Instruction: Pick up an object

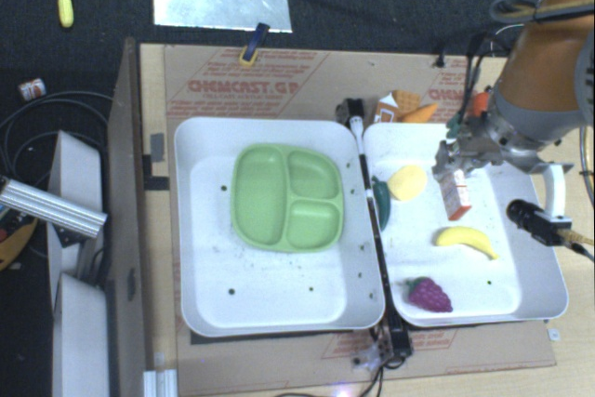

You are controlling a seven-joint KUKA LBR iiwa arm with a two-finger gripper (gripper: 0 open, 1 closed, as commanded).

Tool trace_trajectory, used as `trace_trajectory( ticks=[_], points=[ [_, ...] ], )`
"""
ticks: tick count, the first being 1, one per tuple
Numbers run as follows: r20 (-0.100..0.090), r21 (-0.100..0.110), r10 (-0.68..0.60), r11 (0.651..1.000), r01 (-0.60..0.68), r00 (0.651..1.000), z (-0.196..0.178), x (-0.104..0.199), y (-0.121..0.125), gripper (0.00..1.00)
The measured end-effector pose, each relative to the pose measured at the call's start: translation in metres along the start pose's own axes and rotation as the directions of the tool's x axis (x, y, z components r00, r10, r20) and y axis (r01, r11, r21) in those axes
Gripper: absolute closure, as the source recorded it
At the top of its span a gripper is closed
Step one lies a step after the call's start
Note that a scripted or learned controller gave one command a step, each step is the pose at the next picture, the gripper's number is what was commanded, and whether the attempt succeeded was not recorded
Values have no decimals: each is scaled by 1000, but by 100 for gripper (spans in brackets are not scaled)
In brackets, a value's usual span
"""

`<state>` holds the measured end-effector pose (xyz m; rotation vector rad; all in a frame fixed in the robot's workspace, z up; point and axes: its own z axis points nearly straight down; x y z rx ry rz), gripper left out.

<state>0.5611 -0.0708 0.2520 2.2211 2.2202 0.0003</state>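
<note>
1. Carton (455, 197), small, white and red, sits in the right bin (548, 288), right under the end effector (453, 165). Its top end looks like it touches the end effector or goes in between the tips, but I cannot tell if the tips are apart or together, so I cannot say it is held.

2. The carton's long side runs from the end effector down toward the near edge of the bin, a little tilted. It is the closest thing to the end effector, so I think it is the thing to pick up.

3. The yellow lemon (406, 182) lies just beside the end effector, on the side away from the arm. It is close to the carton but not touching it.

4. The banana (466, 241) lies a bit past the carton's low end, nearer the front of the bin. The purple grapes (429, 294) are farther that same way, well apart.

5. An orange carrot (418, 113) lies behind the end effector, at the back of the bin.

6. A dark green thing (380, 203) lies past the lemon, by the wall between the bins.

7. The green plate (285, 198) is in the left bin (204, 293), far from the end effector.

8. Nothing stands between the end effector and the carton. The lemon is the one thing close enough to get bumped.
</note>
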Motion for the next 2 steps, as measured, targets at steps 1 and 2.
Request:
trace_trajectory(
  ticks=[1, 2],
  points=[
    [0, -2, -1, 1000, 1, 1000, -22, -13, -12, 100],
    [-2, 0, -8, 1000, 8, 1000, -11, 33, -17, 100]
  ],
)
